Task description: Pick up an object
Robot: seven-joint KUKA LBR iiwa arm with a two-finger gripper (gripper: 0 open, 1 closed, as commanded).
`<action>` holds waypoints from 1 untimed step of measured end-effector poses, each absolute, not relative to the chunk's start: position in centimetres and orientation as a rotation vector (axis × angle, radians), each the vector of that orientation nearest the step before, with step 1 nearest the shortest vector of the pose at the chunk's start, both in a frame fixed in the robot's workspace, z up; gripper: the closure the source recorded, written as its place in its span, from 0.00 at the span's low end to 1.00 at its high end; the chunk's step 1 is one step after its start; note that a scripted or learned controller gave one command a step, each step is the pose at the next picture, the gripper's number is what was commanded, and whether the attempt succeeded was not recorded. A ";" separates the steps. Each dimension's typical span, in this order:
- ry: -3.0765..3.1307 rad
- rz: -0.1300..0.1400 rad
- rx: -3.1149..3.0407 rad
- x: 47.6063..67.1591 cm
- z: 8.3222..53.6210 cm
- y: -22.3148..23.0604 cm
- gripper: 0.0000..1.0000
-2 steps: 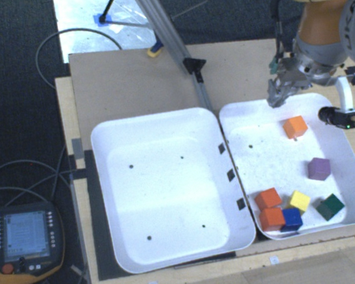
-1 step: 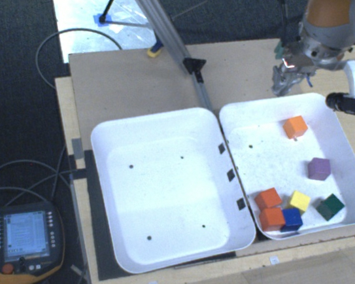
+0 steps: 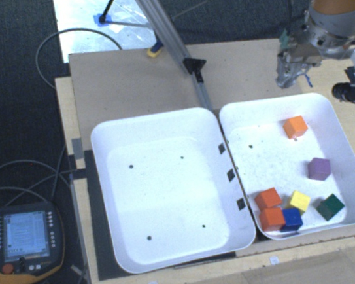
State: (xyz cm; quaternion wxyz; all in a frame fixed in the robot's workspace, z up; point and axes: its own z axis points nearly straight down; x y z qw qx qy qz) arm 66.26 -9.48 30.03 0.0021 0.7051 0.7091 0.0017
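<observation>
My gripper (image 3: 287,78) hangs above the far edge of the right bin (image 3: 340,121), past its back rim, with nothing seen between its fingers. In the right bin lie an orange block (image 3: 295,127) near the back, a purple block (image 3: 319,168) at mid right, and a front cluster: two orange blocks (image 3: 270,208), a yellow block (image 3: 299,201), a blue block (image 3: 293,218) and a dark green block (image 3: 330,206). The nearest block to the gripper is the orange one at the back.
The left bin (image 3: 108,142) stands beside the right one. A metal pole (image 3: 167,27) slants across the bench behind the bins. A teach pendant (image 3: 21,244) lies off the bench at the left, with cables on the floor.
</observation>
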 end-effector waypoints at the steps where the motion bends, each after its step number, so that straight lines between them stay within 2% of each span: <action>1: 2.232 0.002 2.211 63.9 29.8 -4.6 1.00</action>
